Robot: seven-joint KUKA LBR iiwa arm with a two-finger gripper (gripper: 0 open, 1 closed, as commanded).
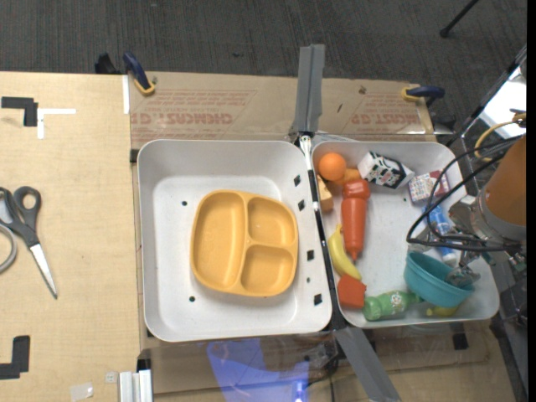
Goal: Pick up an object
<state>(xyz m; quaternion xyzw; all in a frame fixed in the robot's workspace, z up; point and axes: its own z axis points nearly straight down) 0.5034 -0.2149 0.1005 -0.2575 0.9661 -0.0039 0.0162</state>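
Dark carpet surrounds the desk bearing two white bins. Inside the right white bin, the claw hangs just above the tilted teal plastic bowl at the near right corner; its state I cannot tell.

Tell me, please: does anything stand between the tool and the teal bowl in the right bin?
Nothing visible does. The tool hangs at the right bin's right side, directly at the teal bowl's upper rim. Cables loop nearby, and the green bottle lies left of the bowl, out of the way.
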